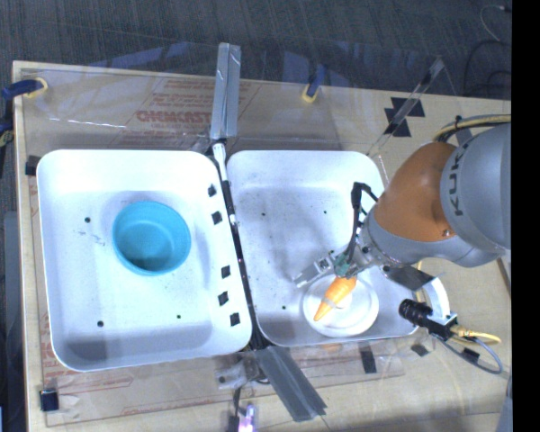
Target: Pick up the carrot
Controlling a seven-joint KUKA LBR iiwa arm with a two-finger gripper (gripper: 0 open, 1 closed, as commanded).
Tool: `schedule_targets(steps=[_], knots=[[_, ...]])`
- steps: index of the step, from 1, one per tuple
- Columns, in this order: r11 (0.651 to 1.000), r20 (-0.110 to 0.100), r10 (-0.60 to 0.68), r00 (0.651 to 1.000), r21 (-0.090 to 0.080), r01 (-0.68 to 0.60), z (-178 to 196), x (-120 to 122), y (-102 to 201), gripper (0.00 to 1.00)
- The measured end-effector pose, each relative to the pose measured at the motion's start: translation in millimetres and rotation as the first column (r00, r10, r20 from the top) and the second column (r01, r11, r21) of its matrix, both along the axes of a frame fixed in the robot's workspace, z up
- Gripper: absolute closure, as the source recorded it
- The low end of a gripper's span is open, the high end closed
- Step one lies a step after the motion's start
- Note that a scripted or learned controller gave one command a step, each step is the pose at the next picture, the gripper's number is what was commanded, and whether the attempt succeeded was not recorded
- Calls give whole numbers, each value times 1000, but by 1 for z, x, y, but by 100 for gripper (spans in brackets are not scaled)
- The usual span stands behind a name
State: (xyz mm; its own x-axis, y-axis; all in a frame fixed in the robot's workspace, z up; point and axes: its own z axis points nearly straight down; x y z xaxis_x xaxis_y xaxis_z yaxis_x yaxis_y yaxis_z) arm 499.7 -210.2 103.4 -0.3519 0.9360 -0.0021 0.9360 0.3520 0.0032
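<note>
While the carrot (335, 296) lies on a white plate (364, 316), just below the gripper (335, 266), no lift has been made. Whether the gripper is parted or clamped cannot be told; grasping and raising remain.

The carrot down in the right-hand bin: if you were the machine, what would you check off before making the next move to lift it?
1. Carrot located: ok, it lies on a small white plate in the right bin.
2. End effector over the target: ok, it sits right at the carrot's upper end.
3. Carrot between the fingers: cannot tell, the wrist hides the contact.
4. Carrot lifted: not ok, it rests on the plate.
5. Nearby obstacles: ok, the blue bowl is away in the left bin.
6. Plate may come up with the carrot: cannot tell.
</note>
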Motion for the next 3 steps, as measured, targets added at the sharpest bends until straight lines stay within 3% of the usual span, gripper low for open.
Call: schedule_targets(steps=[1, 2, 3], knots=[[1000, 0, 5, 1000, 0, -5, -10, -21, 1, 0], [1000, 4, 9, 1000, -1, -9, 0, -19, 1, 100], [998, -3, 67, 998, 1, -67, 126, -22, 122, 100]])
